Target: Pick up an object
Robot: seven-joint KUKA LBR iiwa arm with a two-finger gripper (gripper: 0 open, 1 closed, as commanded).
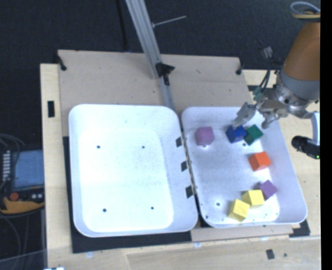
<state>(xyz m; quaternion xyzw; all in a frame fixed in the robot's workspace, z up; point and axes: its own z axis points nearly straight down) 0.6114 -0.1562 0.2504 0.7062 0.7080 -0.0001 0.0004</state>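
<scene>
Gripper [256, 117] hangs over the right bin's [287, 176] far edge, fingers spread apart, nothing between them, just above the blue cube [235, 134] and touching green cube [254, 134].

One fixed cam above bench [222, 72], angled down, mid-range, both white bins [126, 114] in frame

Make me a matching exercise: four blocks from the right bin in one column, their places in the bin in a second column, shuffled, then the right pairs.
Blocks:
1. pink block
2. orange block
3. blue block
4. green block

Places:
A. touching the blue block, on its right
B. alone near the bin's left wall
C. just below the hand, left of green
D. by the right wall, mid-bin

Pairs: 1-B, 2-D, 3-C, 4-A
</scene>
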